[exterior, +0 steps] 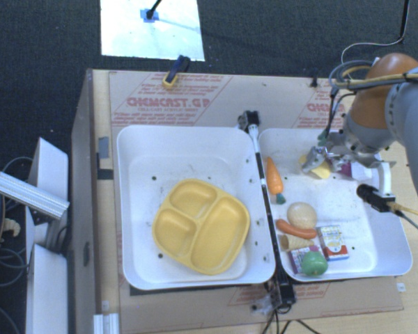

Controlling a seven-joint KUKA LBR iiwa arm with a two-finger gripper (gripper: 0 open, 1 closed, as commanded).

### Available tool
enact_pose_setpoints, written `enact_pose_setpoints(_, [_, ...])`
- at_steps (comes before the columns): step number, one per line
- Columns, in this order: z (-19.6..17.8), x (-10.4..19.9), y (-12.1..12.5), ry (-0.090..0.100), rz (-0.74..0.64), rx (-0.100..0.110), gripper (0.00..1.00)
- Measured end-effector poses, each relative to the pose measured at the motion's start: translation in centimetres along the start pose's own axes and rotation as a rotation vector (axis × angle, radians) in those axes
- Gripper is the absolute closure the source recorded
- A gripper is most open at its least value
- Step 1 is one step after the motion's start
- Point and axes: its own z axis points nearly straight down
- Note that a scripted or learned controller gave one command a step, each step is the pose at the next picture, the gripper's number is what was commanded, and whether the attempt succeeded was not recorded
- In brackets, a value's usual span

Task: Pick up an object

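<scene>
Nearest the camera, a green ball-like toy (313, 263) lies at the right bin's (397, 252) front, beside a small carton (333, 242), a sausage (296, 229) and a carrot (274, 176). Deeper in, the hand (325, 157) sits low over a yellow wedge (316, 166); how wide it stands cannot be told. Smooth plastic could slip against the bin wall. A yellow compartment plate (202, 225) fills the left bin (136, 186).

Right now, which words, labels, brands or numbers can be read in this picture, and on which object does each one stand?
"CHEMCAST GP": red print on the brown board behind the left bin.
Further red print on the same board behind the right bin: partly covered by the arm, not readable.
Smaller red lines under "CHEMCAST GP": too blurred to read.
Small red and white packet in the right bin: print too small to read.
</scene>
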Motion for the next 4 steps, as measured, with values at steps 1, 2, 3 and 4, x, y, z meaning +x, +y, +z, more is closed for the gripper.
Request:
enact_pose_setpoints(1, [-9.2, 13.8, 2.6, 0.003, 0.000, -0.007, 1.00])
enact_pose_setpoints(2, [-2.7, 6.7, 2.3, -0.001, 0.004, -0.001, 1.00])
enact_pose_setpoints(3, [-2.7, 6.8, 2.3, 0.000, 0.003, -0.003, 0.00])
enact_pose_setpoints(4, [-2.8, 1.0, -0.5, -0.002, 0.005, -0.004, 0.00])
